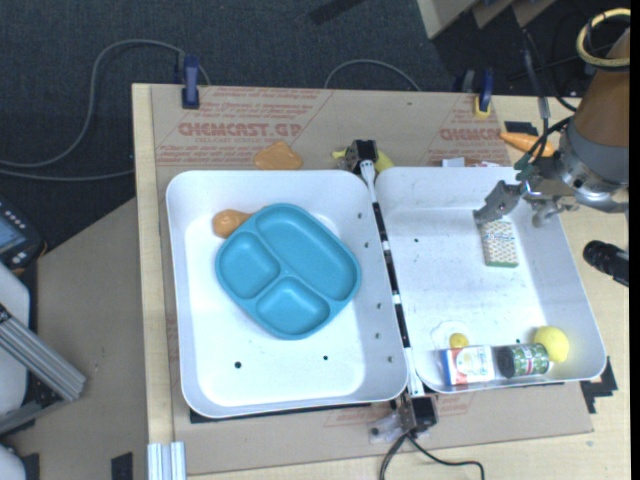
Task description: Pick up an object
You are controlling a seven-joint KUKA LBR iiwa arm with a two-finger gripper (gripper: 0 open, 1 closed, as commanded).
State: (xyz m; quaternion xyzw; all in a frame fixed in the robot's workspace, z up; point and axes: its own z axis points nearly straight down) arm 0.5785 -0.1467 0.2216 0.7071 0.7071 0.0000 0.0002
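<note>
Basically bench (150,268) w/ two white bins (200,368), dark carpet (120,18) behind.

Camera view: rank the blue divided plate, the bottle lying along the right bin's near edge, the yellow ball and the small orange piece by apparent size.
1. blue divided plate
2. bottle
3 and 4. yellow ball and orange piece look alike; the plate partly hides the orange piece, so no ranking.

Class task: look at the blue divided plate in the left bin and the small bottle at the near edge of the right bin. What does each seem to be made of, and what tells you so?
Blue divided plate: probably moulded plastic, going by its uniform colour, soft sheen and rounded compartment ridges. Small bottle: likely plastic or glass with a printed label and dark cap; too small to settle.
</note>
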